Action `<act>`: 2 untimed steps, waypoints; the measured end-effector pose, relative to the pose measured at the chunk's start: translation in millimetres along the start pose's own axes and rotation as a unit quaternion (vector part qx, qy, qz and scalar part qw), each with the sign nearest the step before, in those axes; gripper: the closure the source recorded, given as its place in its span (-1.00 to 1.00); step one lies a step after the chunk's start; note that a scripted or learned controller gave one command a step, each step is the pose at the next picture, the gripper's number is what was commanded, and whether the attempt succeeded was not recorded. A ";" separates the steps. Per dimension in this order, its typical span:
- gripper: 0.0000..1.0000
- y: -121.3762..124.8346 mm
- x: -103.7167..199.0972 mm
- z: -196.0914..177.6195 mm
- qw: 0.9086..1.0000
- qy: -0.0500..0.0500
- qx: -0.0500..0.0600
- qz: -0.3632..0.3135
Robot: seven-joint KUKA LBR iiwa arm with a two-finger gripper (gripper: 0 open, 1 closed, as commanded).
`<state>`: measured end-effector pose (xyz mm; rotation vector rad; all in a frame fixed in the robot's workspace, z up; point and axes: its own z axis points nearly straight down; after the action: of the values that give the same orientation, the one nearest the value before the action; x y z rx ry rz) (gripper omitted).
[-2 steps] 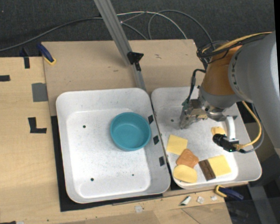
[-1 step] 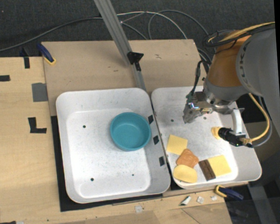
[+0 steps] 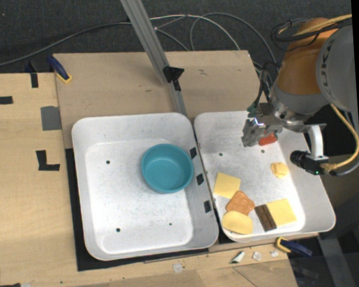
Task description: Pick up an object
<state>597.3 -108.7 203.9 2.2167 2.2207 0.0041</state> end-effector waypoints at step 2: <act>1.00 -10.4 117.6 -12.3 1.000 0.002 0.002 -0.003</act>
<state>586.7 9.0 216.0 2.2138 2.2315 0.0022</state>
